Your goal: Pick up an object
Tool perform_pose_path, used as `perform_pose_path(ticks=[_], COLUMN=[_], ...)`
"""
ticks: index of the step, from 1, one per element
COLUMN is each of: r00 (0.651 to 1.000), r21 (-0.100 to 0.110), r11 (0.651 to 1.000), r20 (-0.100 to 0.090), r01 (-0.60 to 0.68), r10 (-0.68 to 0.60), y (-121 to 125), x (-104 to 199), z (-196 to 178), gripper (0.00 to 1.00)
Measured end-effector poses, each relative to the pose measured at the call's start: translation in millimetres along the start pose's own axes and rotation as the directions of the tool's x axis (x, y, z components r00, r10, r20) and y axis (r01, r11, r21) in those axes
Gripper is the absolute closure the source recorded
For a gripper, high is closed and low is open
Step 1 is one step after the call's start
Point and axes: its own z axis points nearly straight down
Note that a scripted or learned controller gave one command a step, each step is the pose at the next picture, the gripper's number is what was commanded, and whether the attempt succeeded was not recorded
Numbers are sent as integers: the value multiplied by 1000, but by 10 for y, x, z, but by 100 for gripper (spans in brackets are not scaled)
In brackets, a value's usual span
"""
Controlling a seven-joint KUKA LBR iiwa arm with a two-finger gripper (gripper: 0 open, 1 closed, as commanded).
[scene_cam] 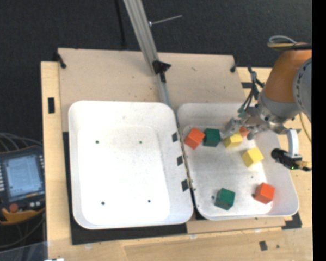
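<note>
The right bin [206, 112] holds several small blocks. An orange block [194, 137] and a green block [211, 137] sit side by side near its left wall. Right of them lies a yellow block [234, 140], and my gripper [240, 130] hangs directly over its far edge, low in the bin. Another yellow block [252, 156] lies further right. A green block [225, 198] and an orange-red block [264, 192] rest near the front. Nothing is visibly lifted by the gripper.
The left bin [124, 162] stands beside the right one, divided by a shared rim [182, 156]. A slanted metal pole [143, 34] rises behind the bins. A tablet-like pendant [18, 178] lies off the bench at the left.
</note>
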Motion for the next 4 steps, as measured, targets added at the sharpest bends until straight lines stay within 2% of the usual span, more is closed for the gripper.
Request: perform_pose_path(ticks=[1, 2, 3, 4], r00=[1000, 1000, 1000, 1000], r21=[-7, -9, -6, -2], r11=[1000, 1000, 1000, 1000], r20=[-1, -1, -2, -3], r01=[-3, 5, 5, 8], r10=[3, -5, -5, -8], y=[15, 69, 74, 61], x=[-6, 23, 11, 498], z=[-139, -594, -804, -748], gripper=[100, 100, 100, 100])
